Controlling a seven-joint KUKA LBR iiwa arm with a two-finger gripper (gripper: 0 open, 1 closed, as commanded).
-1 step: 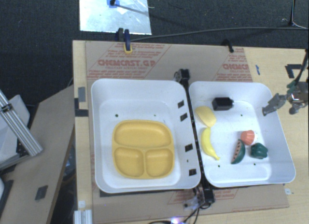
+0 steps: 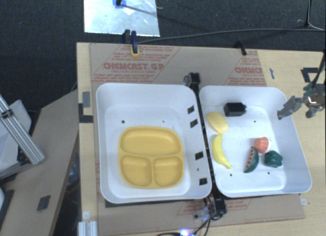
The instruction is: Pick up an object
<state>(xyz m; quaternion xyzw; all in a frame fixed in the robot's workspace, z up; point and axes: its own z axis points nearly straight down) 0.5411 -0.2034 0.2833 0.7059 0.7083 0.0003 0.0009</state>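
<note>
The gripper (image 2: 291,107) hangs over the right bin's (image 2: 285,179) right edge, holding nothing; whether it is open cannot be told. Next it must reach down to a toy, maybe the banana (image 2: 220,151).

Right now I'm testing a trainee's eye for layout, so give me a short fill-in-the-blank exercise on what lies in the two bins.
1. The yellow divided tray lies in the ____ bin.
2. The banana lies just below the ____.
3. The black block sits in the ____ bin.
4. The tray has ____ compartments.

Missing words: left; lemon; right; three
</note>
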